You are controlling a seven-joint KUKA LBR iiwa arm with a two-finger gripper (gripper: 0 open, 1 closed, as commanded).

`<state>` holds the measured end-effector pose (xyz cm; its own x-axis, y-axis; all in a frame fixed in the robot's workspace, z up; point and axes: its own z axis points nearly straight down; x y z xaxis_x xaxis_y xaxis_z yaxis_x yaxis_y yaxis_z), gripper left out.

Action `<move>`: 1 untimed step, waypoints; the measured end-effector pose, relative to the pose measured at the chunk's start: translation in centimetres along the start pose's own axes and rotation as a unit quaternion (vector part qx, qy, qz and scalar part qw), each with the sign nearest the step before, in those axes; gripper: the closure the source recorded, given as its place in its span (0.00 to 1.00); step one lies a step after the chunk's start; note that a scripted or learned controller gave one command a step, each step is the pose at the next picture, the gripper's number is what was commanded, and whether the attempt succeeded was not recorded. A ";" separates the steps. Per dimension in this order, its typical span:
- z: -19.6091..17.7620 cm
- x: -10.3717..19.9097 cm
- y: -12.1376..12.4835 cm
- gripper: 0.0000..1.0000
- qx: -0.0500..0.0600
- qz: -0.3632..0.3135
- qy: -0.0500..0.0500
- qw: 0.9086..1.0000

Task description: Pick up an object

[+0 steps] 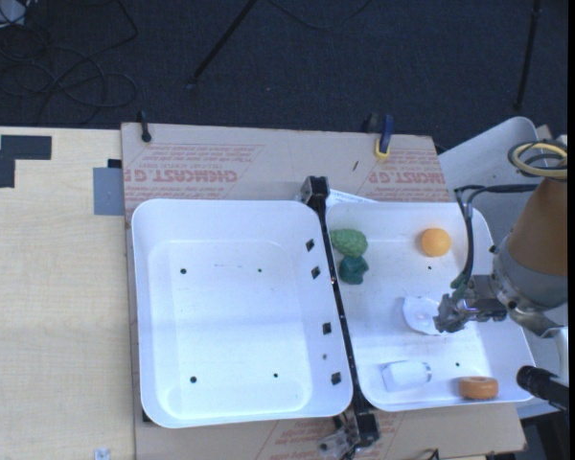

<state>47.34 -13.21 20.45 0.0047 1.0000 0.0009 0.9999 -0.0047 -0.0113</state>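
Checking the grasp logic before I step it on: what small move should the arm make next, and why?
Probably a short drop straight down. The tool sits at the right edge of the white object in the right bin, apparently above or just touching it, with nothing visibly gripped. The orange ball and orange ring lie farther off, so the white object is the natural target.
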 end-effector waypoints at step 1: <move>9.2 -2.1 0.0 1.00 0.000 -0.001 0.001 1.000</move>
